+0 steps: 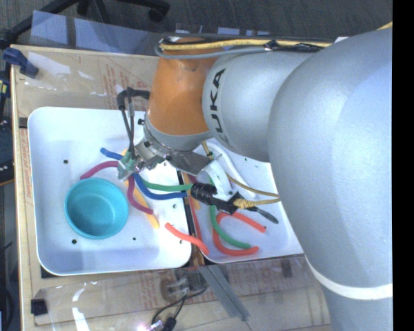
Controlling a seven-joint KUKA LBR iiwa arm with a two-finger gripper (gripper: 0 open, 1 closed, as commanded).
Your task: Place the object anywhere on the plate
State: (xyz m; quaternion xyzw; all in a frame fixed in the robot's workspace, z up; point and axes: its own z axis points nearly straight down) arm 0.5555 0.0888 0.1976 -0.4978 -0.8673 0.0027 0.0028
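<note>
Arm (317,150): large rounded housings in smooth light grey with a soft sheen. Orange band (179,95) encircling the segment above the wrist. Black lettering (214,105), partly visible as "UKA", on the grey shell beside the band. Yellow-and-black cable (221,44) running along the band's upper edge. Thin black cable loop (127,109) beside the band. Wrist assembly (169,154) of dull grey metal below the band.
</note>
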